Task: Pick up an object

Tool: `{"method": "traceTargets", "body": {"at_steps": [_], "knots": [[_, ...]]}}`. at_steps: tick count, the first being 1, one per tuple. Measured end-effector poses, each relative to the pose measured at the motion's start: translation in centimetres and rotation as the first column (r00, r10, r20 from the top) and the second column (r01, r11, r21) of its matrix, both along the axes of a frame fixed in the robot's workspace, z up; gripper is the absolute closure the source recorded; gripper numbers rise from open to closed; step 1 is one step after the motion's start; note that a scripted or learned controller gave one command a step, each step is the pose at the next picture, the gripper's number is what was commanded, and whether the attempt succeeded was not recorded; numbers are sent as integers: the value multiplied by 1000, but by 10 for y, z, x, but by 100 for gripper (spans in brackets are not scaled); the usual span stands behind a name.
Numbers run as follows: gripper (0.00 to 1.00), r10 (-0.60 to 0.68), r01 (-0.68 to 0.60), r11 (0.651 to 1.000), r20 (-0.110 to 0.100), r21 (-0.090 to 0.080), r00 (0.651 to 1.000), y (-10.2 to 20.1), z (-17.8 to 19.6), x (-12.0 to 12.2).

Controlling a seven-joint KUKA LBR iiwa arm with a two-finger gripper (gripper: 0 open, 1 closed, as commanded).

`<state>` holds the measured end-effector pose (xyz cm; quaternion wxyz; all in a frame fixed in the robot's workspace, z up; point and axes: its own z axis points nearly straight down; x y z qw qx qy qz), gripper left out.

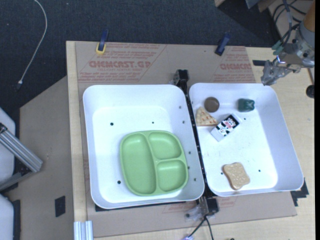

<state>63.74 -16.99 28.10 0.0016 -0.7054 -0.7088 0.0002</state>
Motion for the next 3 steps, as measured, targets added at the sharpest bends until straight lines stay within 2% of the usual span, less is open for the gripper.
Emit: {"method": "traceTargets", "body": {"at_steps": [2,3], "knots": [[100,2,-2,1000,1,0,1000,110,1,-6],[100,1,-1,1000,-1,0,1000,159,-19,-11]]}}
